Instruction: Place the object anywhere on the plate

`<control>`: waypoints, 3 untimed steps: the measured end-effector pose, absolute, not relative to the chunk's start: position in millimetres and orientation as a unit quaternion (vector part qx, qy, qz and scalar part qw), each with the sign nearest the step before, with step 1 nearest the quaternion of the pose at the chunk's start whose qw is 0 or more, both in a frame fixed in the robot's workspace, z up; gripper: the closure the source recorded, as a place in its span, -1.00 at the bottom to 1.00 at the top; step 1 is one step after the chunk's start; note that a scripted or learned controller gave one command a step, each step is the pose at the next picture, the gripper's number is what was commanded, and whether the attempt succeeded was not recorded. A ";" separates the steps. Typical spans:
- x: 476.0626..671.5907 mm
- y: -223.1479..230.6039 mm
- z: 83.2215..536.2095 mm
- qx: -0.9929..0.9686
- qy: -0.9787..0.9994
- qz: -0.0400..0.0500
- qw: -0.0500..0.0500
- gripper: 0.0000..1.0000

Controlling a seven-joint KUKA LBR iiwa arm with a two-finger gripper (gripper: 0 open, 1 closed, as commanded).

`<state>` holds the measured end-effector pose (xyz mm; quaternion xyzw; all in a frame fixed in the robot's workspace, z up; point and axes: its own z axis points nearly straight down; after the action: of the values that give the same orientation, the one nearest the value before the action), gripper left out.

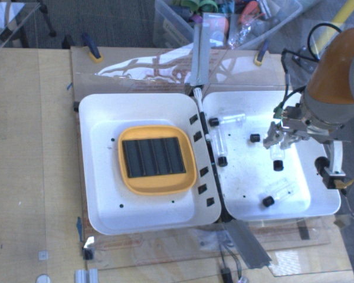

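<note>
Plate (pixel 157 184) yellow, unlabelled; pincer (pixel 275 141) apart.

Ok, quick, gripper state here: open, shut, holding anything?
Gripper: over the right bin, above a small clear vial with a black cap; open or shut cannot be told.

A yellow plate (pixel 157 158) with a dark ribbed centre lies flat in the left bin (pixel 100 114).

The tool (pixel 275 139) hangs over the right bin (pixel 318 208); the yellow plate (pixel 157 184) sits in the left bin (pixel 100 211).
</note>
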<state>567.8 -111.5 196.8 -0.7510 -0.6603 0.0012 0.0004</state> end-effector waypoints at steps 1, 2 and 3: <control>553.6 -25.5 183.7 -0.675 -0.738 0.001 0.002 1.00; 510.3 0.2 185.4 -0.589 -0.808 0.001 0.002 1.00; 583.7 13.4 184.1 -0.551 -0.835 0.000 0.000 1.00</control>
<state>583.7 13.4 184.1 -0.5507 -0.8347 -0.0003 -0.0002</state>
